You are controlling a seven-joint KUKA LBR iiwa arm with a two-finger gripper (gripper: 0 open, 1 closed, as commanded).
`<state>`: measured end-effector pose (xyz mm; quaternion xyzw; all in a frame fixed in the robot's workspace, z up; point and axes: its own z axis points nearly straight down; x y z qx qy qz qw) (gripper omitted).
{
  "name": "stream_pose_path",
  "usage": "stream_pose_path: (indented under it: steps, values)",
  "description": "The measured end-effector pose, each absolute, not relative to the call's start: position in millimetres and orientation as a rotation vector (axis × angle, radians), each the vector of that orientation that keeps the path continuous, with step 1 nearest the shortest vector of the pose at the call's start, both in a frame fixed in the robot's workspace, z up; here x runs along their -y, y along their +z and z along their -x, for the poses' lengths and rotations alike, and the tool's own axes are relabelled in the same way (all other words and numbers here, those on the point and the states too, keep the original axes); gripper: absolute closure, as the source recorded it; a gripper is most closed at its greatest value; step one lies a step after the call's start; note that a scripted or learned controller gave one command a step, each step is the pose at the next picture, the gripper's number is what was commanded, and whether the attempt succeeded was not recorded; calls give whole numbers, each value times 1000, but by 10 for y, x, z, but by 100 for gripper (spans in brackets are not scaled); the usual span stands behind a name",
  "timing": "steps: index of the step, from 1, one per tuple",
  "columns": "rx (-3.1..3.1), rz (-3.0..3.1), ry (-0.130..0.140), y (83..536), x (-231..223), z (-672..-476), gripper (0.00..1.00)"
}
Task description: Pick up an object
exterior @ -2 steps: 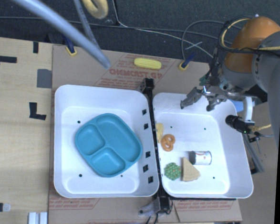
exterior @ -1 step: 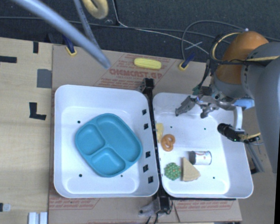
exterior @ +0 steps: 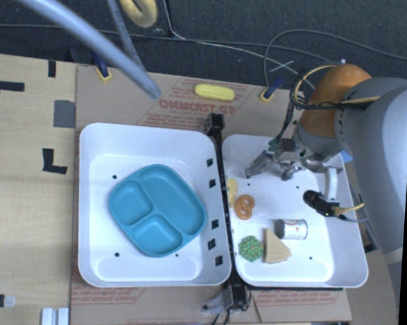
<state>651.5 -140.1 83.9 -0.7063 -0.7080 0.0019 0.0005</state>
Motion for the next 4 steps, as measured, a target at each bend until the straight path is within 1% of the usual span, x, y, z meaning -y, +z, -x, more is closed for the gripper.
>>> stream_pose_path:
  steps: [1, 2, 4]
  values:
    - [2226, 2218, 2, 974, 1393, -6527, 100]
    - [2225, 2222, -3, 1561, 1449, -6601, 100]
    - [2225, 2222, -3, 2472, 1505, -6522, 100]
